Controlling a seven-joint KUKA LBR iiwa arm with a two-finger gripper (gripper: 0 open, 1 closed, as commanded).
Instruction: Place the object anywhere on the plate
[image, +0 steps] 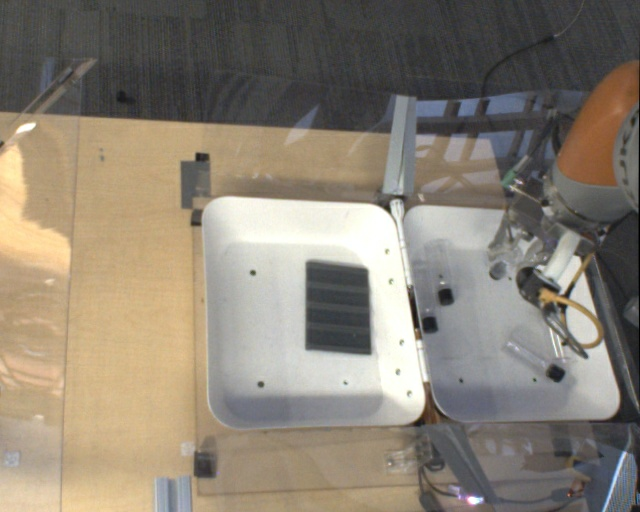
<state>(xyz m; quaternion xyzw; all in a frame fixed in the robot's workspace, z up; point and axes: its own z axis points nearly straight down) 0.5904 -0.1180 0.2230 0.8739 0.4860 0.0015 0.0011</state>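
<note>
Two shallow white bins: sitting side by side on the tan wooden counter (120, 330).
Plate: dark grey ribbed rectangle (338, 307) lying mid-frame in the left bin (230, 400).
Object: probably one of two small black pieces (445, 295) (429, 324) lying in the right bin (480, 400), well apart from the plate.
Gripper (535, 268): hanging over the right bin's upper right; whether it is spread or closed, I cannot tell, and it is visibly holding nothing.
Advice: centring over one piece before descending, then carrying left across the shared rims.

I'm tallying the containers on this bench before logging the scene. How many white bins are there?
2. The left bin holds a dark ribbed plate; the right bin sits beside it, under the arm's gripper. None seem hidden.
</note>
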